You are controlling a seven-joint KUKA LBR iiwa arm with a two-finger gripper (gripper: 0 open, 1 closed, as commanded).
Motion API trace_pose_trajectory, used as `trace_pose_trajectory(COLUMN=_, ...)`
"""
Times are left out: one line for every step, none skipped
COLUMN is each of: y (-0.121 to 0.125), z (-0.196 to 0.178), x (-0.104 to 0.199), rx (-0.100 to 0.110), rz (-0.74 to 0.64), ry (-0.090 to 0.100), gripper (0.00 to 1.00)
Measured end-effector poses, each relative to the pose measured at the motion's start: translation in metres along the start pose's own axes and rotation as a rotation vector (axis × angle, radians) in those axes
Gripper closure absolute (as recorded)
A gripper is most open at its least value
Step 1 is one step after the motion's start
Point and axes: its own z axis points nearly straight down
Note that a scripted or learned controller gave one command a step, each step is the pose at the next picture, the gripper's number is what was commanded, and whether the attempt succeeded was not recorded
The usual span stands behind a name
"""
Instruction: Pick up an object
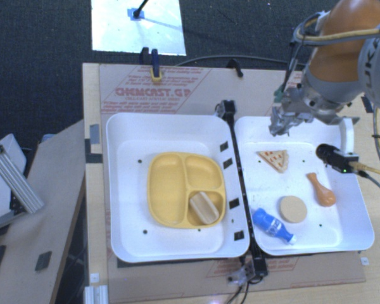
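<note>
My gripper (277, 128) hangs over the far part of the right bin (354, 233), a little above and behind a triangular pizza slice (273, 159). Nothing shows between its fingers. Also in the right bin lie an orange chicken drumstick (321, 190), a round tan cookie (292, 209) and a blue bottle (272, 225) near the front left corner. The left bin (123, 170) holds a yellow divided plate (171, 185) with a piece of bread (204, 207) in its front right compartment.
A black divider with clips (234, 176) runs between the two bins. A blue and yellow clamp (154, 65) sits on the board behind the left bin. A metal rail (9, 173) lies off the bench at the left.
</note>
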Motion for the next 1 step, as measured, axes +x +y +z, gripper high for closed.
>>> trace_pose_trajectory(y=-0.0128, z=0.0113, x=0.0429, rx=0.002, rz=0.0, ry=-0.001, gripper=1.0)
